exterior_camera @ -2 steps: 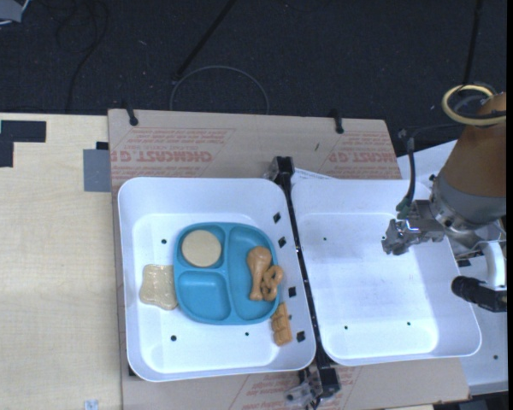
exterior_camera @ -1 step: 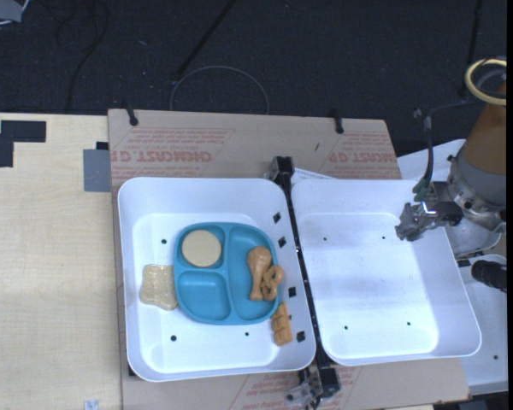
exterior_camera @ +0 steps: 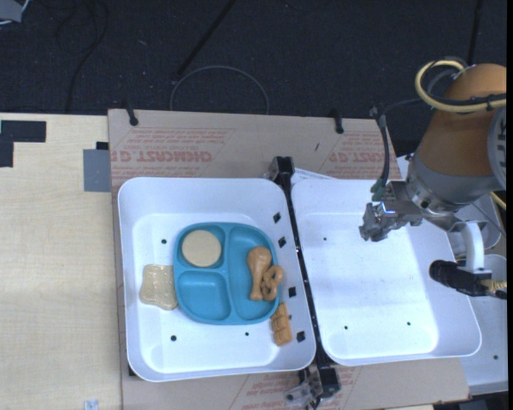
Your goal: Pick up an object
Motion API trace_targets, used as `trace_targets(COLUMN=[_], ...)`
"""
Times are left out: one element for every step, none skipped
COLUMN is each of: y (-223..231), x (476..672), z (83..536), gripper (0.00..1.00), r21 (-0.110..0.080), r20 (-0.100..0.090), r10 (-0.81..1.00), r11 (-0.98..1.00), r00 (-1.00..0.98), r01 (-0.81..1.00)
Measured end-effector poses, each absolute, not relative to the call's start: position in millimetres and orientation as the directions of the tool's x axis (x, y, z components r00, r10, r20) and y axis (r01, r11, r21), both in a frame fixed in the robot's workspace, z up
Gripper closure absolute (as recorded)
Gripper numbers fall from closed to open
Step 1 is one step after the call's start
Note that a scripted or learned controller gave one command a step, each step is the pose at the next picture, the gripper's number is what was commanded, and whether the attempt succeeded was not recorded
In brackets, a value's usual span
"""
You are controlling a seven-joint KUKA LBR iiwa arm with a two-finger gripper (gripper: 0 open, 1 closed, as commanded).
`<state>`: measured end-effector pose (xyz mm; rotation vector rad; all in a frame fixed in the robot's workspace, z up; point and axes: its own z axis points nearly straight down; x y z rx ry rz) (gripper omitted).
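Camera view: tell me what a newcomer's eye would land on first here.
The blue divided plate in the left bin draws the eye first, with a round tan biscuit in one compartment and a tan twisted piece in another. Two more tan pieces lie off the plate, one at its left edge and one at its lower right. Over the right bin, the gripper hangs from the arm's orange band.
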<state>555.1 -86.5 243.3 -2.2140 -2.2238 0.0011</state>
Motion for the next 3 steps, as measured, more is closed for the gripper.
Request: trace_targets(y=[-34.8, 12.0, 68.2], x=[560.2, 561.6, 568.7], z=[248.7, 250.8, 237.6], gripper=[1.0, 1.0, 1.0], r21=[-0.002, -0.003, -0.004], r20=[0.002, 0.001, 0.001], r10=[1.0, 1.0, 1.0], r11=[0.004, 0.003, 0.004], r00=[-0.004, -0.003, -0.004], r01=[1.0, 1.0, 1.0])
